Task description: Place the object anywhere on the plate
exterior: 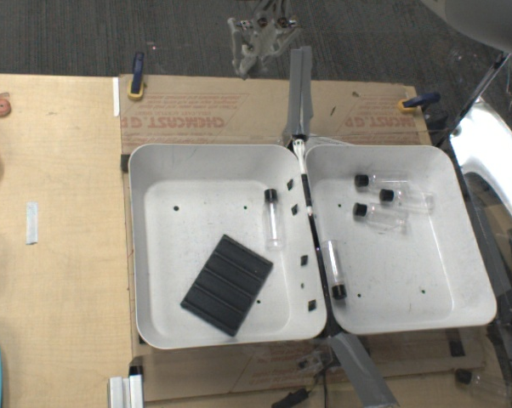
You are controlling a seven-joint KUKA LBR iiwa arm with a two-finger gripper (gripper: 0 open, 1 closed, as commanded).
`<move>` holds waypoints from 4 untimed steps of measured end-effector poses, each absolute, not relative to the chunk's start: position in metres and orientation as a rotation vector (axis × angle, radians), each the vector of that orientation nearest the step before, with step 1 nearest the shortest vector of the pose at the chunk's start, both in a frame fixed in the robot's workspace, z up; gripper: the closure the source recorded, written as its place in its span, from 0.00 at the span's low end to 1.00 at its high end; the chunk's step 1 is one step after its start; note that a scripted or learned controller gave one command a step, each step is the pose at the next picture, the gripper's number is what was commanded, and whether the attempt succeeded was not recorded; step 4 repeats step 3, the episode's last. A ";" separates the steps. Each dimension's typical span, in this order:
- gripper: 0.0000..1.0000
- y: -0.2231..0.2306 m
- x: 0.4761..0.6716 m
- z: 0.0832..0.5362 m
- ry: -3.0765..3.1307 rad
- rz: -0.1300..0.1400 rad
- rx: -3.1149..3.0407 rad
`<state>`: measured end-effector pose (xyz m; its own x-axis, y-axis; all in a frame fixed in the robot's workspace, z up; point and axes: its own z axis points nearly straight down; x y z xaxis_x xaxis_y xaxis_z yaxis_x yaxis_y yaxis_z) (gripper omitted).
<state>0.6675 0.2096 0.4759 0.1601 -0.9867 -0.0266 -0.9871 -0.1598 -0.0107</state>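
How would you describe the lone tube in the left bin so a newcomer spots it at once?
Start at the left bin, which holds a dark ribbed plate. Up and right of it, near the divider, a clear tube lies with its black cap on top. It is the one tube there; the others lie in the right bin.

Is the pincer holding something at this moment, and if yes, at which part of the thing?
Nothing is held. The pincer hangs above the bins with nothing between its fingers. The black plate and one vial lie in the left bin.
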 end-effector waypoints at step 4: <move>1.00 0.206 0.673 0.499 2.033 0.038 -2.342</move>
